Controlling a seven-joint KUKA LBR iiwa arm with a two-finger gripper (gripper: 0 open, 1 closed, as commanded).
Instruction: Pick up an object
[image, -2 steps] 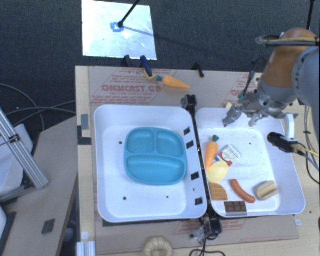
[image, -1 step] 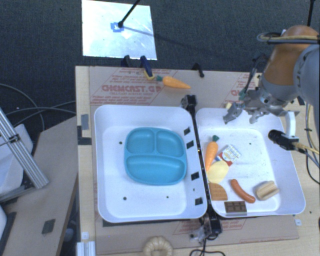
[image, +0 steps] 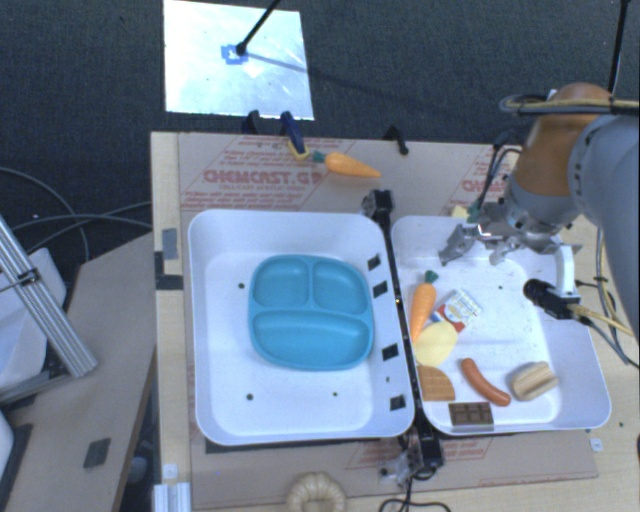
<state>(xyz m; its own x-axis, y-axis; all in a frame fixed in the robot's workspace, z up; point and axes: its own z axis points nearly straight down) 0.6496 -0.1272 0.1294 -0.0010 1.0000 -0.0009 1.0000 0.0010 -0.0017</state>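
Observation:
My gripper (image: 478, 248) hangs over the far end of the right bin (image: 596, 398), open, with nothing between its fingers. Below it in this bin lie a carrot (image: 423, 305), a white and red packet (image: 460, 307), a yellow round fruit (image: 436, 345), a waffle-like biscuit (image: 437, 383), a sausage (image: 484, 382), a bread roll (image: 532, 380) and a brown chocolate bar (image: 471, 414). The nearest of them, the carrot and the packet, lie a short way in front of the gripper, apart from it.
The left bin (image: 220, 300) holds a blue divided plate (image: 310, 311). A second carrot (image: 345, 165) lies on the cardboard behind the bins. A black divider (image: 392, 300) runs between the two bins.

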